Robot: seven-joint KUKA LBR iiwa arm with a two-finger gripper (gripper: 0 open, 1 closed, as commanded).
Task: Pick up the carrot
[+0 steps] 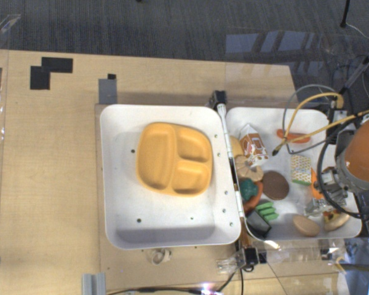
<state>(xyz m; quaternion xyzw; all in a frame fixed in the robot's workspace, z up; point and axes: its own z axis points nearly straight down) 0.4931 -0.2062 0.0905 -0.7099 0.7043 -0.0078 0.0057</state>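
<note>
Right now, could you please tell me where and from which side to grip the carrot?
Grip the carrot across its middle from straight above. It lies flat, lengthwise left to right in the right bin, so the claw should probably close across its narrow width, clear of the yellow cable by its left end.

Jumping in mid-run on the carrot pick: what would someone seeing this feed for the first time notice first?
First, the yellow divided tray, sitting alone in the left bin. Next, the right bin, crowded with small items: a brown disc near the middle, a green piece at its near left, and an orange carrot-like piece toward the far side. The arm hangs over that bin's right edge, trailing cables.
</note>
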